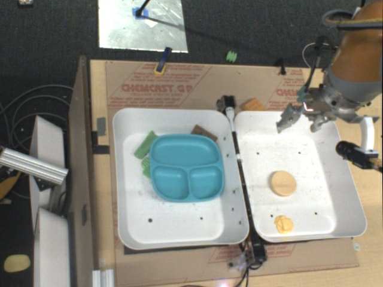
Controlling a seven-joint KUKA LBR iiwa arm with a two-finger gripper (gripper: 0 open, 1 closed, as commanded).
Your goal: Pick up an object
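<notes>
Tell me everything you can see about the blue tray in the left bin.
The blue tray looks like smooth moulded plastic, rounded at the corners, with three compartments: one wide, two smaller. It lies flat in the left bin, right way up. Green pieces and a brown item poke out from beneath its edges.

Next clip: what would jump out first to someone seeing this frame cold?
The blue divided tray dominates the left bin, with green pieces and a brown one poking out from beneath it. In the right bin lie a tan disc and a small yellow lump. The gripper hangs over that bin's far edge, holding nothing.
</notes>
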